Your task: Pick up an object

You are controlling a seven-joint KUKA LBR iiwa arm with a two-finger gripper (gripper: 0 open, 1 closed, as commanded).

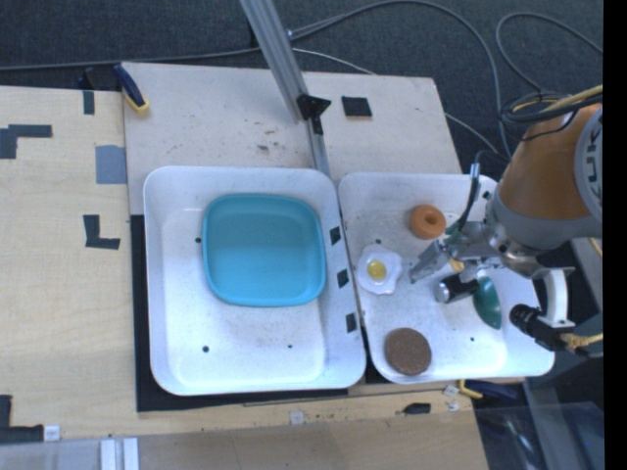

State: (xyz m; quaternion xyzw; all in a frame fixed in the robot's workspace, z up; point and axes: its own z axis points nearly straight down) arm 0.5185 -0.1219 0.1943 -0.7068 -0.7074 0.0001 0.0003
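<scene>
The gripper (431,262) hangs low over the right bin (392,186), fingers spread apart and holding nothing. The fried egg (379,270) lies just beside it, toward the left bin (167,194).

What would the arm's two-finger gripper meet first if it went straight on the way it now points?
Probably the fried-egg toy: the gripper points left toward it in the right white bin. Depth is unclear.

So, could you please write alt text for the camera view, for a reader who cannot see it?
A grey robot arm's tool hangs over the right bin, among a fried-egg toy, an orange doughnut, a brown cookie and a dark green object. The left bin holds a turquoise plate.
</scene>
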